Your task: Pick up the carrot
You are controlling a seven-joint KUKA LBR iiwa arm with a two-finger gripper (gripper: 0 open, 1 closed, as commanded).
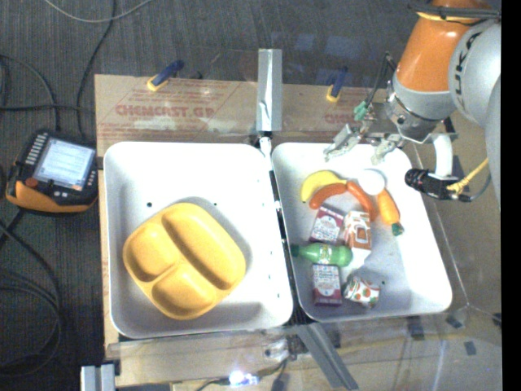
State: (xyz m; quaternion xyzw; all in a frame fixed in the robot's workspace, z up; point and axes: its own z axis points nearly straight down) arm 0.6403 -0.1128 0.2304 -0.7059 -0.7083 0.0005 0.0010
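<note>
The carrot [388, 208] is orange with a green stub at its lower end; it lies slanted in the right bin [423, 275], near its upper right. My gripper [363, 141] hangs above the bin's far edge, up and to the left of the carrot and apart from it. Its fingers [340, 146] are spread open with nothing between them.
Next to the carrot lie a white round lid [372, 182], a red sausage [338, 192] and a yellow banana [318, 182]. Small cartons [327, 225], a green bottle [324, 254] and a crumpled packet [361, 291] fill the bin's middle. The left bin [130, 169] holds a yellow divided tray [185, 258].
</note>
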